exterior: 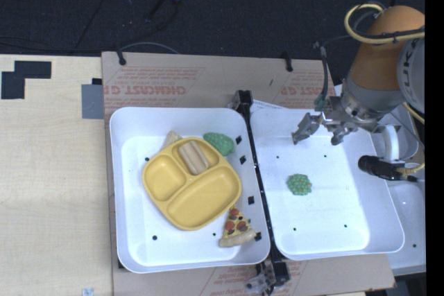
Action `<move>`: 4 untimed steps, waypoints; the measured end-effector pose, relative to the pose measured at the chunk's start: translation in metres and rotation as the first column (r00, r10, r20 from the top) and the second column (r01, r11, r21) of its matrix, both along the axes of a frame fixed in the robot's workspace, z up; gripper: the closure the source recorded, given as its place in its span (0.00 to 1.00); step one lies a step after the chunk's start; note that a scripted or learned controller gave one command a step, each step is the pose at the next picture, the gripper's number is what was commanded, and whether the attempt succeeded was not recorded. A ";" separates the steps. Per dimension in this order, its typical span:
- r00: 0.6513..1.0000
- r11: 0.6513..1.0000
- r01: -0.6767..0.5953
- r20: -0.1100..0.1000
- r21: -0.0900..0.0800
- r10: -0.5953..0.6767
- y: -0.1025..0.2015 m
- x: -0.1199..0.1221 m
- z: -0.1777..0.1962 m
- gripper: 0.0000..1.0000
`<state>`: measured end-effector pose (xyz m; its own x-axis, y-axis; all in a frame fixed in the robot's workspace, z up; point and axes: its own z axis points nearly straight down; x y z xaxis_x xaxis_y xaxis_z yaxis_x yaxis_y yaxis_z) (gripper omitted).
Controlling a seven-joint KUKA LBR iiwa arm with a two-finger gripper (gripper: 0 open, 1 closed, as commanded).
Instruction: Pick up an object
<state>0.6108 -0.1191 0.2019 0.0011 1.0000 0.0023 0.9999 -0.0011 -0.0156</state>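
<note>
Seen from above, the gripper (318, 140) hangs over the far part of the right bin (333, 227), near its back wall, at the end of the arm (380, 66) that comes in from the right. Its two fingers (300, 135) are spread wide apart, pointing down and outward, with bare white bin floor showing between them; nothing is held. The green ball (299, 184), a small round knobbly thing, lies on the floor of the same bin, toward the camera from the gripper and slightly to the left of the gap between the fingers, near it but apart, touching neither finger. It sits alone, away from the bin walls. Left of the gripper, past the dark strip where the two bins meet, is the left bin (130, 149). A yellow plate (198, 203) with three compartments rests in it, and a bun (193, 157) lies in the plate's small far compartment. A green lump (220, 143) sits just beside the plate's far right edge, the thing in that bin closest to the gripper. A pizza slice (237, 229) lies on the bin floor at the plate's near right edge, well apart from the gripper. A tan scrap (171, 138) pokes out at the plate's far left edge; what it is cannot be told.
</note>
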 end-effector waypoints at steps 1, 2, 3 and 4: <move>1.000 1.000 -0.001 0.012 -0.001 0.001 0.000 0.003 0.007 0.00; 1.000 1.000 -0.001 0.009 -0.002 0.001 -0.007 0.002 -0.039 0.00; 1.000 1.000 -0.003 0.009 -0.001 0.003 0.000 0.008 -0.096 0.00; 1.000 1.000 -0.002 0.010 -0.001 0.002 0.001 0.008 -0.116 0.00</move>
<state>0.6183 -0.1181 0.0863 -0.0009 1.0000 0.0009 1.0000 0.0009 -0.0056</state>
